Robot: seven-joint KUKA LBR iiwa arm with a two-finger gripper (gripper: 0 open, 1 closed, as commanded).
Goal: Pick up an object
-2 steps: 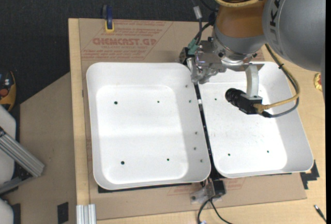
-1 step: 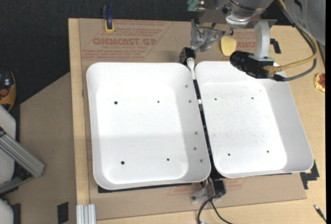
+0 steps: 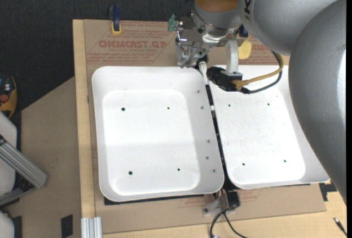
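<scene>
My gripper (image 3: 191,59) hangs at the back of the bench, over the far rim of the left white bin (image 3: 110,138), close to the seam between the two bins. The orange band and grey wrist rise above it toward the top of the view. A black fitting with a yellow cable (image 3: 224,78) juts from the wrist over the back left corner of the right white bin (image 3: 264,143). A small pale yellow thing (image 3: 245,49) peeks out beside the arm at the right bin's far edge; I cannot tell what it is.
The large grey arm link (image 3: 313,39) covers the right bin's right side and back corner. A blue and yellow clamp (image 3: 115,20) grips the cardboard base (image 3: 137,42) at the back left. A metal rail (image 3: 22,165) lies off the bench's left.
</scene>
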